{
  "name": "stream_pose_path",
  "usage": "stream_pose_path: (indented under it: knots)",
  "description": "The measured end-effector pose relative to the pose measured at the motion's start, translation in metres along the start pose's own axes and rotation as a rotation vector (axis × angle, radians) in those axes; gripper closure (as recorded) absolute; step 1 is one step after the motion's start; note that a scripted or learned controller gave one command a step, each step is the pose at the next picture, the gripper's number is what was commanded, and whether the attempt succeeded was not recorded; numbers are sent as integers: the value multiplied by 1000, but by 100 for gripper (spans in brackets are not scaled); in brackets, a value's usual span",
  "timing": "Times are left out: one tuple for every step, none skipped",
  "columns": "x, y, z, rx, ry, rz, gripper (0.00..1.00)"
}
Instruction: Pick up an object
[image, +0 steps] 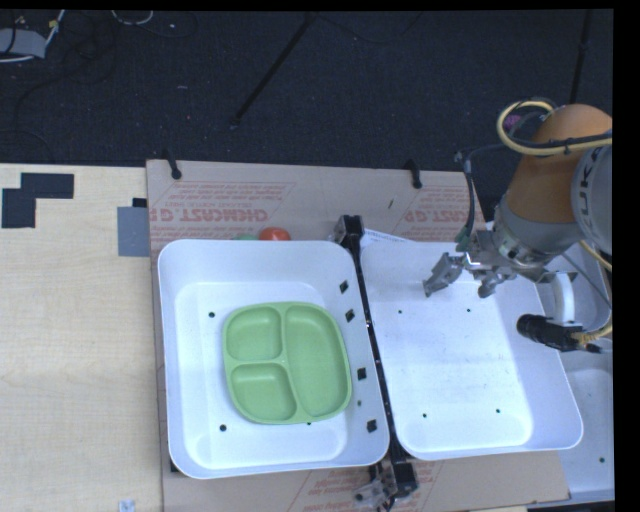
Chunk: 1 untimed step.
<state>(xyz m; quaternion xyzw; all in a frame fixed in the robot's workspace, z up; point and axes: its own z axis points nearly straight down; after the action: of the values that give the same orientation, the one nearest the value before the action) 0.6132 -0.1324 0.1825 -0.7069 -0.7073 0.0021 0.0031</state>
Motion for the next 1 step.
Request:
stream_pose_path:
  knots:
    - [2, 2, 43, -1, 0, 1, 0]
